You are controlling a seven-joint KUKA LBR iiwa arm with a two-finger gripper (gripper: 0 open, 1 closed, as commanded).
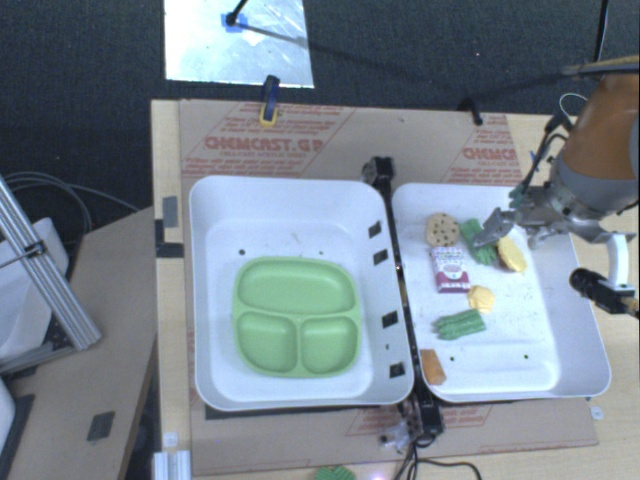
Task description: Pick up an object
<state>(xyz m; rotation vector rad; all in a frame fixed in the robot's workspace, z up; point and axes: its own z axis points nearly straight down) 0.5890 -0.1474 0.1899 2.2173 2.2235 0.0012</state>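
Orange cracker-like piece (432,366) lies at the right bin's (575,363) front-left corner. Gripper (492,231) hovers low over the bin's upper middle; jaw state cannot be determined. Beside it: green item (483,245), yellow piece (512,257), cookie (441,230), red-white box (450,269). Left bin (215,268) holds 1 green divided tray (296,315).

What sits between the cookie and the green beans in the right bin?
In the camera view, the red-and-white carton lies between the cookie and the green beans.

Grey arm (590,183) wearing an orange band (610,118), thin cables (545,153) running along the wrist, metal end effector (497,230) showing grey fingers
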